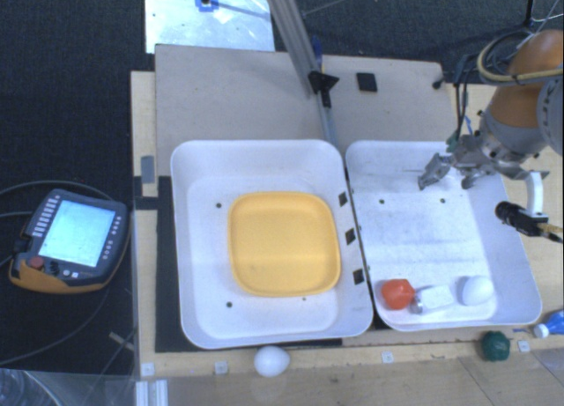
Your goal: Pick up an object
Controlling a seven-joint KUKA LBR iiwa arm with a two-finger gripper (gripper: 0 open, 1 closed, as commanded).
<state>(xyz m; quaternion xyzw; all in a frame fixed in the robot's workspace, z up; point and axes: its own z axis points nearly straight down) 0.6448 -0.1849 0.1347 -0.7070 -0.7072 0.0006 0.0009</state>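
two white bins sit side by side: the left bin (189, 246) and the right bin (441, 219). using the right bin as landmark: one yellow plate (285, 242) lies left of it; inside, along its near wall, one orange object (396, 292), one small white object (434, 298), one white ball (476, 290). outside it: one white egg-shaped object (271, 361), one green ball (494, 345), one teach pendant (69, 239).

- My arm (529, 87) ran off the right edge, so everything above the orange band was lost to view.
- My gripper (449, 173) was small and grey against the right bin (441, 228); whether my fingers were spread or closed was beyond telling.
- A blue thing (553, 325) at the right edge was cut off, its kind unclear.
- The small pale object (434, 298) between the orange ball (397, 293) and the white ball (476, 290) was too blurred to name.
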